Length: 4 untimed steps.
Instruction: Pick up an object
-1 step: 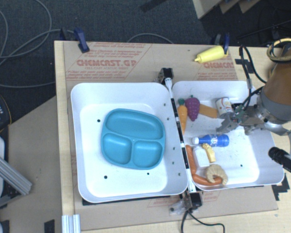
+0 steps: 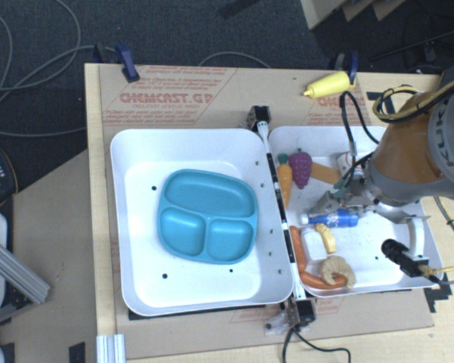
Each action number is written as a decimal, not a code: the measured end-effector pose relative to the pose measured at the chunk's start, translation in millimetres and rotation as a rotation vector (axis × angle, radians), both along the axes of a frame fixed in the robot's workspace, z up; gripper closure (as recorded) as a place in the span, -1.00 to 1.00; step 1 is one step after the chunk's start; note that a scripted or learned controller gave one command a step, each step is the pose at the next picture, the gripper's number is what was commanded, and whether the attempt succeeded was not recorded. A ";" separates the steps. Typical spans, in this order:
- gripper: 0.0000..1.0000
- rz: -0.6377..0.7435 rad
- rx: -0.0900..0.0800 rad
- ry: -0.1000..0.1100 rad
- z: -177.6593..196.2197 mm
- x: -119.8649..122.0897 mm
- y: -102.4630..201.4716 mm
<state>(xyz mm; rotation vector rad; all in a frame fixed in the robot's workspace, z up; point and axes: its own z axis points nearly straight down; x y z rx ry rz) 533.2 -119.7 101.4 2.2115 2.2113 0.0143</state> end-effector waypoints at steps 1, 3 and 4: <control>-1.00 0.005 0.003 0.011 -16.8 56.7 25.9; -1.00 0.002 0.004 0.019 4.1 93.2 5.0; -1.00 -0.006 0.005 0.026 -18.4 -5.4 -16.5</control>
